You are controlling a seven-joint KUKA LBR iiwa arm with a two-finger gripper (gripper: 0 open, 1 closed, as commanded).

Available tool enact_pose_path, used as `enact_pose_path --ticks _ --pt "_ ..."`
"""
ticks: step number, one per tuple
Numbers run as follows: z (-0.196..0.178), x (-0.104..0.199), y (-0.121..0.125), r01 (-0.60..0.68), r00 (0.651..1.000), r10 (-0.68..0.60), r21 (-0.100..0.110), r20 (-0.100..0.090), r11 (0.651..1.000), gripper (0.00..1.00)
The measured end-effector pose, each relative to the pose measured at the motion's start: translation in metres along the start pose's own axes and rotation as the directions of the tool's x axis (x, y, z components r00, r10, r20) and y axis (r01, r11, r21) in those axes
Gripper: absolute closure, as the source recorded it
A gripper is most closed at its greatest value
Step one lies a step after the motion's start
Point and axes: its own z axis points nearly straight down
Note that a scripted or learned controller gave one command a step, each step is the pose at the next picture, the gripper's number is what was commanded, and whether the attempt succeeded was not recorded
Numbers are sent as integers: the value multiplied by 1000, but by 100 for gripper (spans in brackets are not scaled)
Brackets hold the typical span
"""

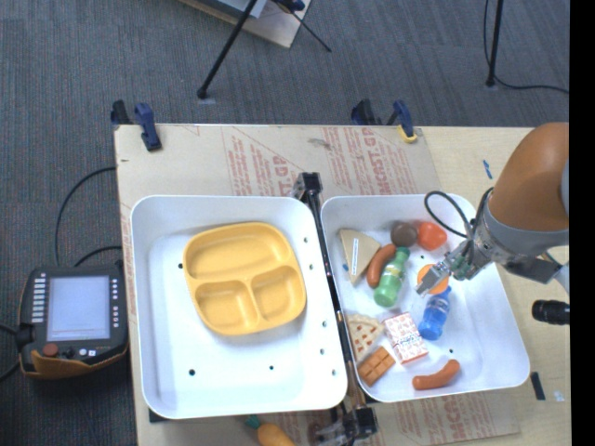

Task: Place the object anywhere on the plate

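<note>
While gripper (437,277) state unclear, blue bottle (434,314) beneath, cap toward upper right.

Grey arm with orange band, in from the right — gripper (437,278) low, angled down-left.

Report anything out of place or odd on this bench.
One orange item lies on the bench below the left bin, outside both bins, while the other food items sit in the right bin. The yellow plate sits slightly askew in the left bin. No spills or damage show.
</note>
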Motion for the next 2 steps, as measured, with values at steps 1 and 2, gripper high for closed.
enact_pose_path --ticks 1,2 --pt "-59 82 2 -45 999 45 -2 -1 999 100" --pt "-64 125 53 -152 988 152 4 -2 988 100"
